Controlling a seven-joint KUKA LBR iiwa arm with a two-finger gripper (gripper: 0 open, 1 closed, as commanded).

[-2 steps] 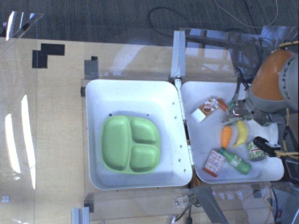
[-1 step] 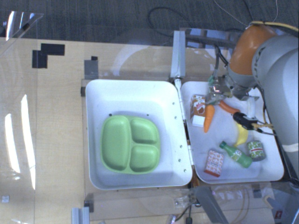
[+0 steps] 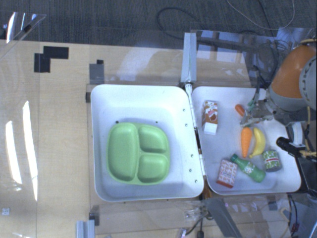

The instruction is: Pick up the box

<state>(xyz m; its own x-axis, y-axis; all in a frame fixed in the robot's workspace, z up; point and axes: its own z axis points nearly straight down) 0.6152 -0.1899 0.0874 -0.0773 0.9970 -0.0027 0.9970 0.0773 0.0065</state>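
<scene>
My pincer (image 3: pixel 257 112) hangs over the top right part of the right bin (image 3: pixel 225 95), just above the carrot (image 3: pixel 246 141) and the banana (image 3: pixel 258 142). I cannot tell how wide it is. The box (image 3: pixel 210 117), a small carton, lies apart to the left, near the bin's left wall, with bare white floor around it. Along the bottom edge sit a red packet (image 3: pixel 227 173), a green bottle (image 3: pixel 248 168) and a can (image 3: pixel 272 160). The left bin (image 3: pixel 124 98) holds a green tray (image 3: pixel 138 152).
</scene>
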